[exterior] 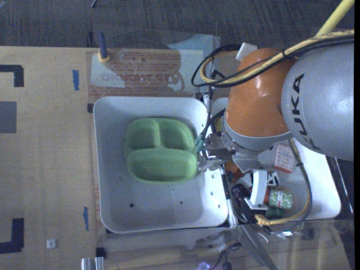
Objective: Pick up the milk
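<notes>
The grey-and-orange arm (270,100) hung over the seam between the bins. The left bin (112,196) held a green divided tray (161,149). The milk carton (260,188) lay untouched in the right bin (332,201). The gripper's (202,148) state couldn't be told; picking remained.
</notes>
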You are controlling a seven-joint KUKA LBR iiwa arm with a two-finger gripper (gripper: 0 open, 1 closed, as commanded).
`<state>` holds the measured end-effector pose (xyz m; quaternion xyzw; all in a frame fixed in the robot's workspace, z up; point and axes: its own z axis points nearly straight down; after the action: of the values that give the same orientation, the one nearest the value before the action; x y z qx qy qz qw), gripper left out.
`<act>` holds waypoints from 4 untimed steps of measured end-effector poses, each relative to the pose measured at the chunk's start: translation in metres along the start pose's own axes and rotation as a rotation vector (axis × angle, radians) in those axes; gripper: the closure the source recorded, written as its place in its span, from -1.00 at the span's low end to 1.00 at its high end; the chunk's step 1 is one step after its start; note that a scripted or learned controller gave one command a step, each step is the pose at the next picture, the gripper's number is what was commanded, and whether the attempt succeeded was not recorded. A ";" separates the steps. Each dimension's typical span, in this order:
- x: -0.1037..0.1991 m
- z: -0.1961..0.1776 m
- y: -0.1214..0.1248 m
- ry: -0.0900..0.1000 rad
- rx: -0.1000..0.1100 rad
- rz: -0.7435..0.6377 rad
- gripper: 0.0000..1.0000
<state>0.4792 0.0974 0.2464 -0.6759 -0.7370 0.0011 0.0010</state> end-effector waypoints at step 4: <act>0.069 0.051 0.006 0.000 -0.002 -0.722 1.00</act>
<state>0.4794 0.1671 0.1956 -0.3721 -0.9282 0.0001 0.0007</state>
